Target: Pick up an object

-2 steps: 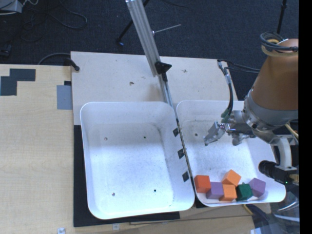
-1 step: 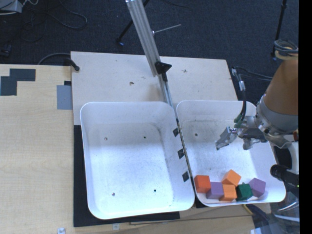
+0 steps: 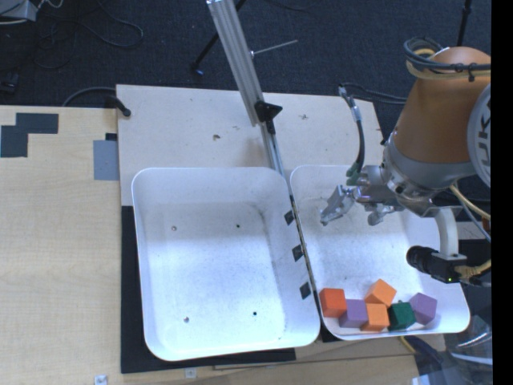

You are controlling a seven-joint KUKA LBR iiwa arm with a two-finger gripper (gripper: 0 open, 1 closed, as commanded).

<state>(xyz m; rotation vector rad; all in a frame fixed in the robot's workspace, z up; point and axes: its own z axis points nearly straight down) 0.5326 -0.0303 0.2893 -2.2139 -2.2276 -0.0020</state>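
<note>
A: Risk from here? Blocks are jammed in a tight cluster at lower right of the right bin point(image 3: 321, 184): orange cube point(image 3: 333, 301), purple cube point(image 3: 353, 312), green cube point(image 3: 401, 315). Fingers could land on two at once or shove them into the rim.

B: Tool point(image 3: 353, 202) sits mid-right of frame, above bare bin floor, well apart from the cluster. Looks spread, nothing between the fingers.

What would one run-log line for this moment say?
arm: over right white bin | gripper: above bin floor, nothing held | small coloured blocks: clustered at near edge | pick: not yet done
</note>
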